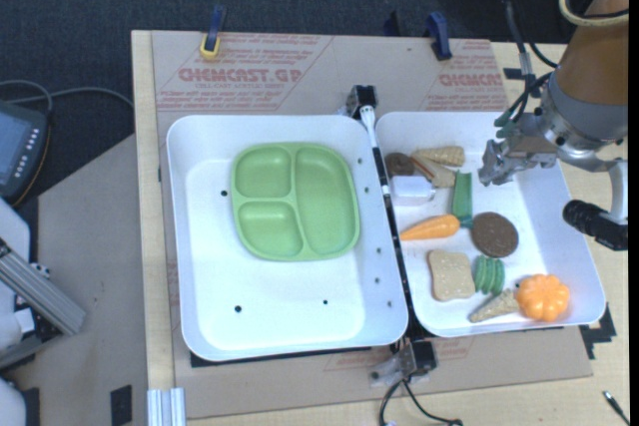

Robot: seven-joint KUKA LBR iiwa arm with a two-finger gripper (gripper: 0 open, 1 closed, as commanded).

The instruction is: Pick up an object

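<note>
The right bin holds several toy foods: an orange carrot, a green stick, a brown round cookie, a slice of bread, an orange pumpkin, a small green vegetable and a tan piece at the back. My gripper hangs over the bin's back part, just right of the green stick's top end. Nothing shows between its fingers.
The left bin holds a green divided plate. A white block and a brown piece lie by the divider between the bins. Clamps hold the board's far edge. The arm's body fills the upper right.
</note>
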